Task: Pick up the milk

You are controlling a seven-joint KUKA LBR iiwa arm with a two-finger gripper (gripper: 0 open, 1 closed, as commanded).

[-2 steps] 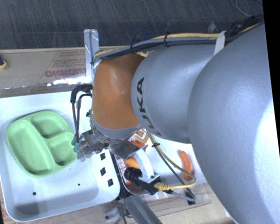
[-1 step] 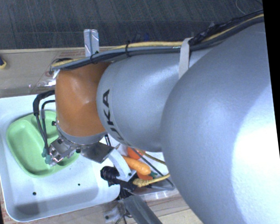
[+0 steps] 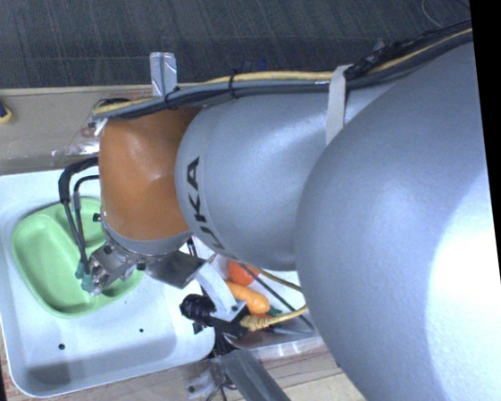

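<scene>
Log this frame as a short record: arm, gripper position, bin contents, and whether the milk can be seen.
arm: grey KUKA arm with orange band, covering much of the bench
gripper: gripper low over the green bowl
left bin: white bin holding the green bowl
right side: orange carrot-like item beside the arm
milk: cannot be identified
grasp: nothing seen between the fingers
</scene>
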